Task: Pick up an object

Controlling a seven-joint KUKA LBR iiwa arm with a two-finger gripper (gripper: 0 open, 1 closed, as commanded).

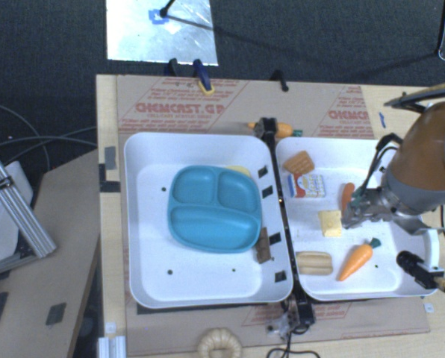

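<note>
The tool (355,213) hangs low in the right bin (387,149), near its middle; whether it is open or closed on anything I cannot tell, since the wrist hides it.

The nearest items ring it closely. The cheese (330,222), a pale yellow square, lies just beside it at nine o'clock. The sausage (346,195), a slim red piece running twelve to six, sits touching or almost touching at eleven o'clock. The carrot (355,260) lies near at six o'clock, its long axis slanting from the green top at one o'clock down to the tip at seven.

Further off are the carton (307,186) at ten o'clock, the croissant (300,162) beyond it, and the bun (314,262) at seven.

The left bin (144,200) holds a blue tray (212,207).

I judge the cheese or sausage the likeliest target, needing a short shift toward nine or eleven.
</note>
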